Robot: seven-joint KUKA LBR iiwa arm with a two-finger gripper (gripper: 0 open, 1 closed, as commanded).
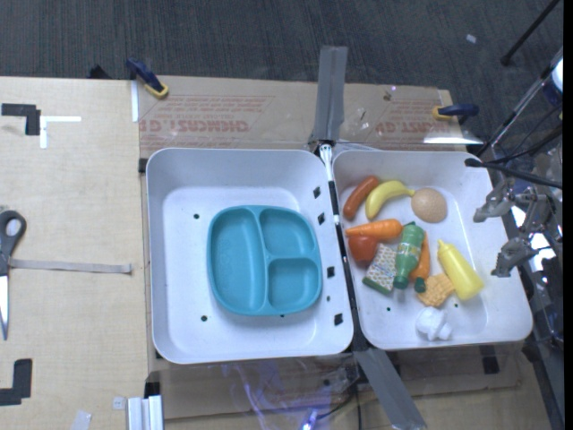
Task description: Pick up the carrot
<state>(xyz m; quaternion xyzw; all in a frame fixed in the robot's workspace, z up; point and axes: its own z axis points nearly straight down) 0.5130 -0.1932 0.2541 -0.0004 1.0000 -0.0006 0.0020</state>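
The carrot point(376, 229) lies in the right bin point(501, 325), near that bin's left wall, pointing roughly left to right with its thicker end toward the divide between the two bins. It rests just above a red tomato-like piece point(362, 249) and touches the top of a green bottle point(408, 254). The claw point(507, 231) hangs at the right bin's far right edge, well apart from the carrot, with a yellow squeeze bottle point(459, 269), an egg-shaped brown piece point(429, 205) and a banana point(386, 195) lying between them. Its metal fingers blend into cables and frame parts behind them, so I cannot tell whether it is spread or pressed together; nothing is seen between them.

A second orange piece point(423, 260) is largely hidden behind the green bottle. A small packet point(381, 268) beside it carries printing too small to read. The left bin point(170, 312) holds a teal divided plate point(265, 260). Cardboard point(219, 115) on the bench point(72, 204) behind the bins bears red lettering, upside down and not legible. Scissors point(7, 258) are cut off at the left edge.
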